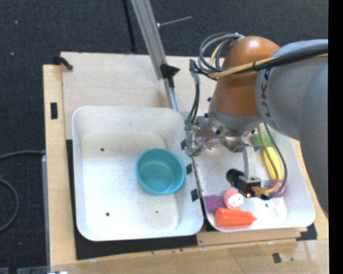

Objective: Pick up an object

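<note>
We see the gripper (204, 140) over the far left part of the right bin (286, 209), close to the wall it shares with the left bin (103, 170). The wrist hides its tips, so we cannot tell whether it is apart or together, and nothing shows clamped in it. Any object will do for the task, and we judge the likeliest ones to be the cluster at the near left corner of the right bin, toward the near edge from the gripper and slightly right. In that cluster an orange carrot-shaped toy (234, 217) lies flat by the near wall, its long axis running left to right and its thin end pointing right. A small pink-and-white toy (233, 197) sits just beyond it, with a purple piece (212, 200) just to that one's left. The three are crowded, touching or nearly so, and close to two bin walls, which we think leaves little room for a clean descent. A yellow thing (271, 156) and a green thing (263, 137) lie to the gripper's right, partly under the arm and its cables. The blue bowl (160, 171) stands upright and alone in the left bin, to the gripper's left and a little nearer, across the shared wall. Both bins rest on the counter (108, 81).
</note>
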{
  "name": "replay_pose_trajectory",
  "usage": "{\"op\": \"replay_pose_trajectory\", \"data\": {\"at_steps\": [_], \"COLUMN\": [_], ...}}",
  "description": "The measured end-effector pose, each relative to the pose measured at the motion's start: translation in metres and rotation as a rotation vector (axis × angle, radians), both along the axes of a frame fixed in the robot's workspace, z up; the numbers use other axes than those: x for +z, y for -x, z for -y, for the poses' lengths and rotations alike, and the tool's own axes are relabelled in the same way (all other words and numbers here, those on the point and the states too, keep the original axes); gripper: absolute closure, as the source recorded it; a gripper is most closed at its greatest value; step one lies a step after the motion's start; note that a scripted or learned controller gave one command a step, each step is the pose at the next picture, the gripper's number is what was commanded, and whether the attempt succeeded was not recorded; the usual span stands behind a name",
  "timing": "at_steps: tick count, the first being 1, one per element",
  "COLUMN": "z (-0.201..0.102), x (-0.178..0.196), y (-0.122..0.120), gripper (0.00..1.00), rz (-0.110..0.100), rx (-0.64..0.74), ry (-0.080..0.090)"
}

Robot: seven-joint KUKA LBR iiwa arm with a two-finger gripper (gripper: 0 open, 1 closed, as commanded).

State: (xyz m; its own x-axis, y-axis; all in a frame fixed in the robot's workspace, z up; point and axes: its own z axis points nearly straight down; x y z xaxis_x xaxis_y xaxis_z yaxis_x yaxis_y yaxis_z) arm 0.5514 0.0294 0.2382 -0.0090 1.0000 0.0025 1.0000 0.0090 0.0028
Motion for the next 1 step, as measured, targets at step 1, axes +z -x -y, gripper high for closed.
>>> {"op": "replay_pose_trajectory", "data": {"at_steps": [1], "z": [-0.0564], "x": [-0.0084], "y": [-0.0068], "gripper": [1.0], "rz": [-0.002], "rx": [-0.001], "ry": [0.001]}}
